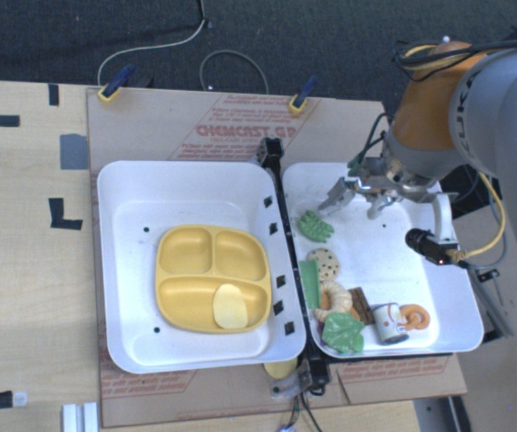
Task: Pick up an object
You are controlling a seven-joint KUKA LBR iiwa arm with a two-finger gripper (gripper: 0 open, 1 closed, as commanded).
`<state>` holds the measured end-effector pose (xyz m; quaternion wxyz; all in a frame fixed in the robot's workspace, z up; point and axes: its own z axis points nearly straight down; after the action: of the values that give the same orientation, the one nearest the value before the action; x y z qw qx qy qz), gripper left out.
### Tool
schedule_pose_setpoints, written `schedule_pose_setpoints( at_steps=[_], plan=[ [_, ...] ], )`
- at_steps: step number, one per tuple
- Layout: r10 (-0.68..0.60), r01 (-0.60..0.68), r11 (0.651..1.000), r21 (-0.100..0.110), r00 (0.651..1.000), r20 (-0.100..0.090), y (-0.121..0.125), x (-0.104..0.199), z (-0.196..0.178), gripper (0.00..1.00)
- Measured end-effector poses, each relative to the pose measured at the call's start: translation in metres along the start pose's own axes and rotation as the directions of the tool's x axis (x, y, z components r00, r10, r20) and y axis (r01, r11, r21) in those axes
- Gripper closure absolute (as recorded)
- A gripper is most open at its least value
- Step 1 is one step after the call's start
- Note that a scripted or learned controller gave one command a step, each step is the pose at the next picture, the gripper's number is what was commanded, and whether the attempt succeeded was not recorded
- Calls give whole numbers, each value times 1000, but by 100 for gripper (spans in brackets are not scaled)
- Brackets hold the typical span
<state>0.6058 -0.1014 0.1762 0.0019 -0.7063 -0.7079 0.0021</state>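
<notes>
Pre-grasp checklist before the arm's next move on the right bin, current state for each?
1. Gripper open with nothing between the fingers: ok.
2. Gripper over the right bin, above its upper part: ok.
3. Target within reach: the green leafy piece lies just below-left of the gripper, apart from it: ok.
4. Target free of neighbours: the green leafy piece lies alone, but the cookie, small can and other items crowd the bin's lower part: ok for the leafy piece only.
5. Height of the fingers above the bin floor: cannot tell.
6. Left bin's yellow tray out of the path: ok.
</notes>
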Motion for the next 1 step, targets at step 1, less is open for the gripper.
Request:
schedule_pose_setpoints(
  at_steps=[1],
  plan=[
    [-1,1,1000,-6,1000,2,3,8,96,0]
  ],
)
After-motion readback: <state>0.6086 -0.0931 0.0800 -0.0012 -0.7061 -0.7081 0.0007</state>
